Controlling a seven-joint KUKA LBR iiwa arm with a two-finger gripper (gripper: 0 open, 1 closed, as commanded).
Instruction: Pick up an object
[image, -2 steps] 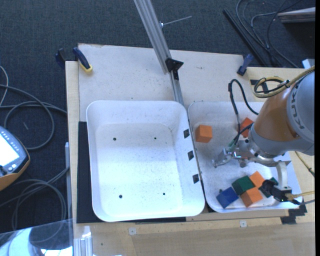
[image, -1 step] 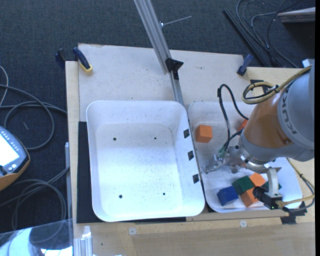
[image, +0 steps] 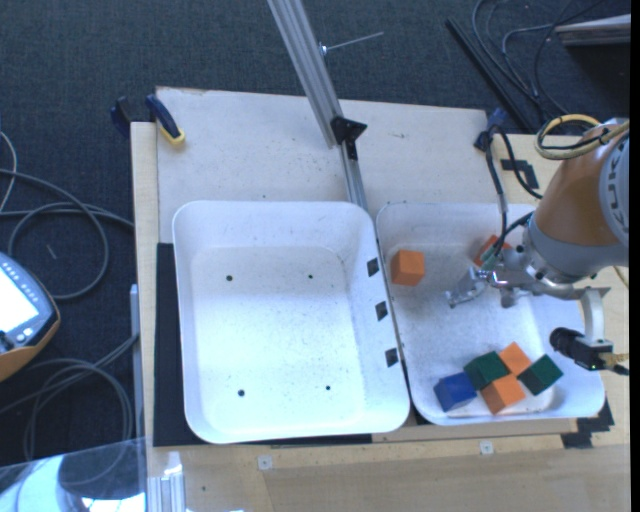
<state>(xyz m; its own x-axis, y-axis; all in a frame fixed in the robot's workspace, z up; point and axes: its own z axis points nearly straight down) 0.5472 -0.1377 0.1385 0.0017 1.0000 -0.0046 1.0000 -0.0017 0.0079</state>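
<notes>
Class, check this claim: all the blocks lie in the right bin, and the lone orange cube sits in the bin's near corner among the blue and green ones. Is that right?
Not quite. In the camera view the lone orange cube sits apart toward the far left of the right bin, away from the cluster of blue and green blocks in the near corner. The rest stands.

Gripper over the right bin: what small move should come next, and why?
Probably a short shift toward the lone orange cube, then a descent. The gripper sits above bare floor of the right bin, with nothing under it. That cube stands apart to its upper left in the camera view, while the blue block and its neighbours are packed together near the bin's front edge.
</notes>
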